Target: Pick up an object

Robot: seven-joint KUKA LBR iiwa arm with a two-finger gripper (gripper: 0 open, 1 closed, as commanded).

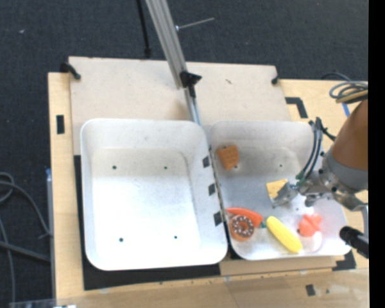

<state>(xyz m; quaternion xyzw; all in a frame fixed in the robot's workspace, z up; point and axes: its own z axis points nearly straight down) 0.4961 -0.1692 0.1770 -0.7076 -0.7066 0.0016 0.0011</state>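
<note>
My gripper (294,199) hangs low over the right bin (256,140), near its right side, and is open with nothing between its fingers. A small yellow piece (275,188) lies just to its left, touching or nearly touching the left finger. In front of the gripper a red and white object (310,227) rests near the bin's front right corner. A yellow banana-shaped toy (283,233) lies along the front wall. Left of that sits an orange ring-like toy (242,224). Towards the back left of this bin is a brown block (228,157).
The left bin (96,172) stands beside the right one. A slanted metal pole (170,40) rises behind the bins where they meet. The arm's orange band (354,140) sits above the right bin's right wall. Cables (6,201) lie left of the bench.
</note>
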